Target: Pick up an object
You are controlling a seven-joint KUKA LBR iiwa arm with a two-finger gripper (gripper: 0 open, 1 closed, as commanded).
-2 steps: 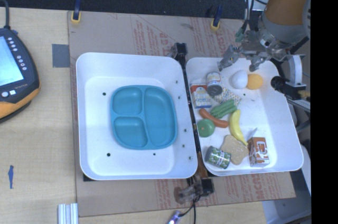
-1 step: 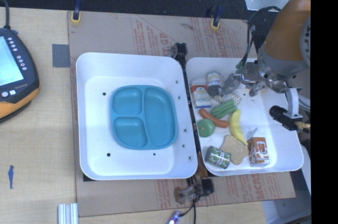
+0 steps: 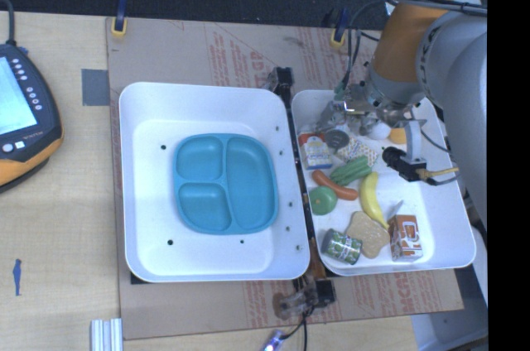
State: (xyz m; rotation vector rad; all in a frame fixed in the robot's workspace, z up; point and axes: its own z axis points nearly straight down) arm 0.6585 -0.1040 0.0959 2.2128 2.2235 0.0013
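The arm (image 3: 431,35) is covering the right bin's (image 3: 451,254) far corner and whatever is lying beneath it. The picture's left edge is cutting off the orange-rimmed pendant (image 3: 25,113). Small packets' labels are reading too blurred.

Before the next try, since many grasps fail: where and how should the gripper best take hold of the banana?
Probably across the middle of the banana, coming straight down from above. It lies flat in the right bin, long and narrow, running from top to bottom of the view with a slight curve, so fingers closing across its short width should fit. The bread slice touches its lower end and the green vegetable crowds its top, so mid-length looks freest.
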